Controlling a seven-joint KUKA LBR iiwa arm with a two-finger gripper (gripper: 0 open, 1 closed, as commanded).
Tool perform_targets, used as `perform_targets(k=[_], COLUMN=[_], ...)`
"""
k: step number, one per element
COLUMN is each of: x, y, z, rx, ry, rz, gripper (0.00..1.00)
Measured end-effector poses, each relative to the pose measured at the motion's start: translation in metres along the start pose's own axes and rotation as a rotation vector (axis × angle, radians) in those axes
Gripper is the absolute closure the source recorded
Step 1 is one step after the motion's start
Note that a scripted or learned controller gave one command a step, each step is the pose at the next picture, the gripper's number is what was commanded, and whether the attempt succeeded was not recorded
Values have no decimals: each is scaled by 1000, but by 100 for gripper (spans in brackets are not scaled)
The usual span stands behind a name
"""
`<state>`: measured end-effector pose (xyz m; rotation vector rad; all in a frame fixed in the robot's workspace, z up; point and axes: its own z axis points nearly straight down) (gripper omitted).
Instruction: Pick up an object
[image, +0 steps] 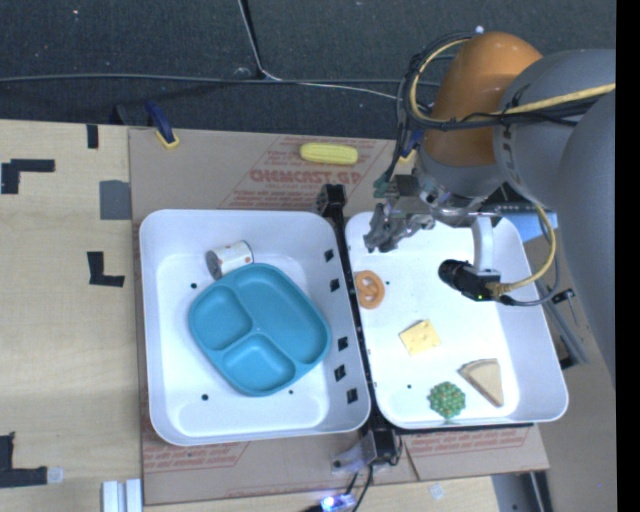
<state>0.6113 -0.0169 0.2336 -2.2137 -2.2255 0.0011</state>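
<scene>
Camera view has the gripper (385, 232) hanging over the right bin's (530, 385) far-left corner, nothing in it; can't tell how wide it's set. Pretzel (369, 289) sits just below it, cheese (420, 337) further on, then broccoli (447, 399) and a bread slice (485, 381) toward the bin's near edge.

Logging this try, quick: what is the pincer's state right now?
Pincer: above the right bin's top left corner; open or shut cannot be told.

- A robotics lab: a grey and orange robot arm (520, 100) over a bench (50, 300).
- Two white bins (160, 240) sit on taped cardboard (270, 175).
- Loose black cables (300, 75) cross dark matting.
</scene>
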Motion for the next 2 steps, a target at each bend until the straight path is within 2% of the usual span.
perform_targets(k=[2], x=[108], y=[-16], z=[-7], rx=[0], ry=[0], rz=[-2], gripper=[100])
